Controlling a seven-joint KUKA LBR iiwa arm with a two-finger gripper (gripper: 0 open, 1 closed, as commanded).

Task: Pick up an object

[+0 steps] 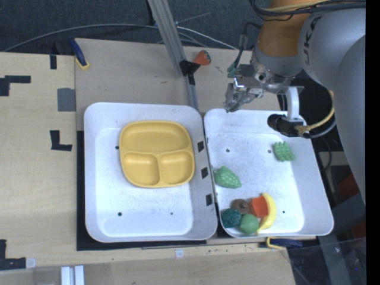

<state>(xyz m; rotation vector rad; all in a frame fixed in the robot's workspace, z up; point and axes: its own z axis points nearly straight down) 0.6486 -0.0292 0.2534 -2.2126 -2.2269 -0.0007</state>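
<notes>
My gripper (233, 104) hangs above the far left corner of the right bin (309, 177), well away from the toys. A green bumpy toy (227, 177) lies by that bin's left wall. Another green bumpy toy (284, 152) sits near the right wall. At the near edge a small heap holds a yellow banana (269, 211), a red piece (259, 206), a brown ring (240, 205), a teal piece (231, 218) and a green ball (250, 224). Nothing shows between the fingers.
A yellow divided plate (157, 153) lies in the left bin (101, 177). A grey pole (169, 25) slants up from a black clamp (189, 67) behind the bins. The grey arm with its orange band (294, 10) and cables fills the upper right.
</notes>
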